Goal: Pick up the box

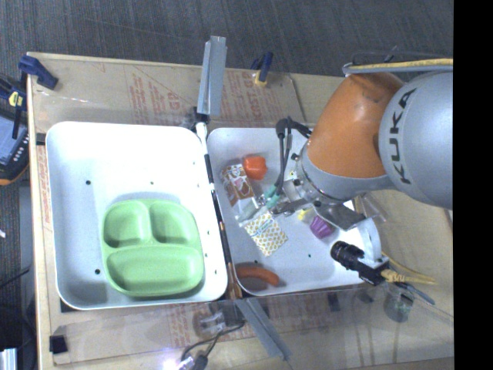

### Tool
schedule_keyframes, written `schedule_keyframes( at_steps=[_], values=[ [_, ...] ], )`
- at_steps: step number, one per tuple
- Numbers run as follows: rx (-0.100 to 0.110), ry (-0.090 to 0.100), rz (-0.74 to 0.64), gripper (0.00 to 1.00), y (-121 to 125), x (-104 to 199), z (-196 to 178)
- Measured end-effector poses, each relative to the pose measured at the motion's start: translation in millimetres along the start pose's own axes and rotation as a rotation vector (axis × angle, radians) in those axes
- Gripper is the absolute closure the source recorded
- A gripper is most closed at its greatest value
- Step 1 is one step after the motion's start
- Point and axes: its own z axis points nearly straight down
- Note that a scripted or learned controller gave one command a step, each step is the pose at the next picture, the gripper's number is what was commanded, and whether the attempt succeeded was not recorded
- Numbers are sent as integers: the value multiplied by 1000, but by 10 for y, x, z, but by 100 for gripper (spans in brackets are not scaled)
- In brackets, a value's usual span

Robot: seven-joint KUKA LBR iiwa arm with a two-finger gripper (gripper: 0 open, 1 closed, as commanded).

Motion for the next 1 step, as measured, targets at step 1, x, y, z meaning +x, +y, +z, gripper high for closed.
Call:
schedule_keyframes(
  at_steps=[1],
  values=[
    [6, 2, 359, 100, 682, 479, 697]
  ],
)
